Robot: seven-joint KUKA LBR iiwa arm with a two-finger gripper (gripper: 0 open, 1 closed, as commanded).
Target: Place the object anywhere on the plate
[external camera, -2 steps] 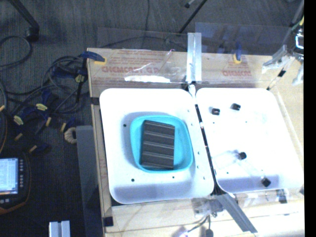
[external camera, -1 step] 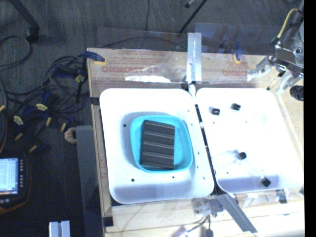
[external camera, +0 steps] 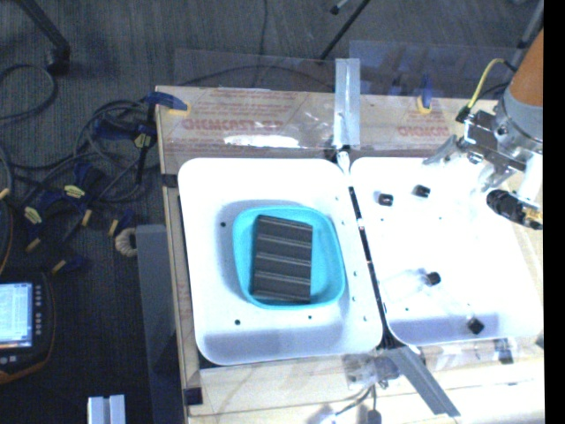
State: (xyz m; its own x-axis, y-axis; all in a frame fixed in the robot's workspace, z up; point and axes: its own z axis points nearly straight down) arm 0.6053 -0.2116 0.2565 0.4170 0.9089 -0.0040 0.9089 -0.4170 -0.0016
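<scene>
A dark grey ribbed block (external camera: pixel 282 257) lies flat on the blue plate (external camera: pixel 330 263), which sits in the middle of the left white bin (external camera: pixel 203 237). The block covers most of the plate's floor and nothing touches it. My gripper (external camera: pixel 491 160) hangs over the far right side of the right bin (external camera: pixel 459 237), well away from the plate and the block. Nothing shows between the gripper and the bin floor beneath it.
Several small black pieces lie scattered in the right bin: two near its back left (external camera: pixel 385 199) (external camera: pixel 421 191), one mid-floor (external camera: pixel 433 278), one at the front (external camera: pixel 475 326). A raised divider (external camera: pixel 364 254) separates the bins. Cables lie on the floor at left.
</scene>
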